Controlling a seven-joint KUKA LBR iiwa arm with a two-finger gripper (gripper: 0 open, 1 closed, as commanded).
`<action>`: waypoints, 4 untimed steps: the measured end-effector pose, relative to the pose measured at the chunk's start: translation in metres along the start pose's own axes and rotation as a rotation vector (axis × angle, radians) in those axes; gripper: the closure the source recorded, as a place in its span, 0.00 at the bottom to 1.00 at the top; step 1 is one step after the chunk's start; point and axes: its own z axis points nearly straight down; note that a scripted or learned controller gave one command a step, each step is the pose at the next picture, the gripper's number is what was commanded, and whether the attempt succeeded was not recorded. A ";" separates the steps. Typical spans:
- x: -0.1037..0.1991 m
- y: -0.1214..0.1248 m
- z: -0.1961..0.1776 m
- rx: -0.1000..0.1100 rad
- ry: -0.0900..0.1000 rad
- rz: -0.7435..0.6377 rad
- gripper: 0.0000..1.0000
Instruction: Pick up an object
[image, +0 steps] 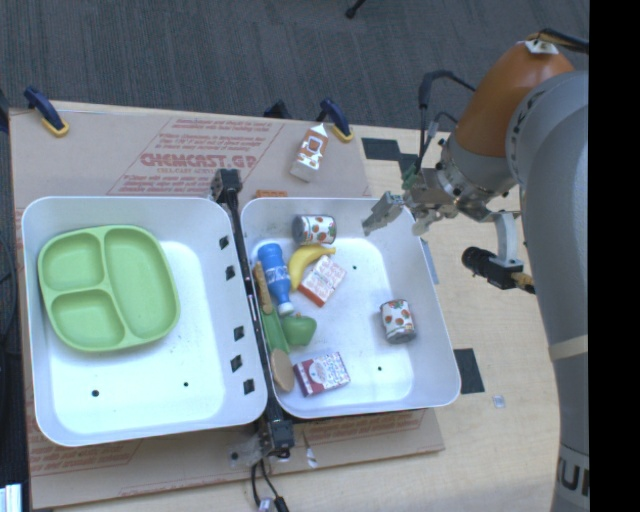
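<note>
Cardboard sheeting (200, 150) covered the surface where we photographed two shallow white bins clamped side by side. Largest in our picture was the grey arm (560, 250) with its orange band, reaching in from the right and stopping above the far right corner of the right bin (435, 340). Next came the left bin (130, 390), which carried a green divided plate (105, 290) in its far half. We judged the pick not yet begun: every candidate lay untouched. The gripper (400, 212) hung over the right bin's rim with nothing between its fingers, which appeared spread apart, though we could not be certain at that angle. Within the right bin we counted a blue bottle (273, 277) along the left wall, a banana (305, 262) just beside it, a green piece (297, 330) below them, a red-and-white box (321, 372) near the front, a small carton (323, 282), a can (316, 230) at the far side and another can (398, 320) lying apart toward the right. One little carton (311, 152) sat outside on the cardboard. Descent, closing and lift all remained.
</note>
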 end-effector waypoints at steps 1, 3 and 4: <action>0.000 -0.076 0.121 0.003 0.002 0.002 0.00; 0.047 -0.121 -0.008 -0.001 0.001 0.001 1.00; 0.019 -0.154 -0.012 0.001 0.001 0.003 1.00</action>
